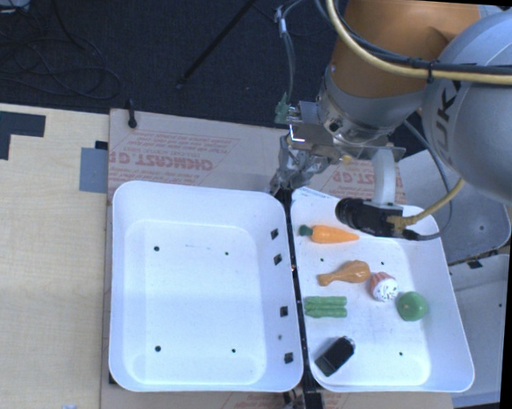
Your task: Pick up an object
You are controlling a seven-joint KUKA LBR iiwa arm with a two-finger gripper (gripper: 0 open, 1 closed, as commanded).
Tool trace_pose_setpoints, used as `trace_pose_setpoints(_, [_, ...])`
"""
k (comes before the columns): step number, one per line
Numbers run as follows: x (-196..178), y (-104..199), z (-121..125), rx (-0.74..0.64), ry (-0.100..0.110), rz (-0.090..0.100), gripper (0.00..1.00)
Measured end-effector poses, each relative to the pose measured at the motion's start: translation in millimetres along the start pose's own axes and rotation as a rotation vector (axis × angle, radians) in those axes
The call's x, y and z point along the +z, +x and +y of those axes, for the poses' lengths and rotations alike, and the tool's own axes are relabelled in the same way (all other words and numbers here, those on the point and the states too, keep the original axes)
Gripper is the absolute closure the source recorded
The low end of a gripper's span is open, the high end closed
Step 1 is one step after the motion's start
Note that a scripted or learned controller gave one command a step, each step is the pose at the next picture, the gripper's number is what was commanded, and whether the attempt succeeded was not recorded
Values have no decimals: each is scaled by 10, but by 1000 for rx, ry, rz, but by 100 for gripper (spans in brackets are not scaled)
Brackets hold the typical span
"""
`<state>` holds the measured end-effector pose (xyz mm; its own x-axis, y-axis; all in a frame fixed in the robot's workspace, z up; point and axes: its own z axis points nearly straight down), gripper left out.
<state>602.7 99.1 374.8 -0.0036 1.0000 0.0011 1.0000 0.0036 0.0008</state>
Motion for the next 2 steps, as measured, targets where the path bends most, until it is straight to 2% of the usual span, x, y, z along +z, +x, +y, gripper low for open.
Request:
trace_pose_setpoints(1, [-217,440,434,1,-1,-1,100])
trace_pose_setpoints(2, [313,1001,99,-1,10,-2,100])
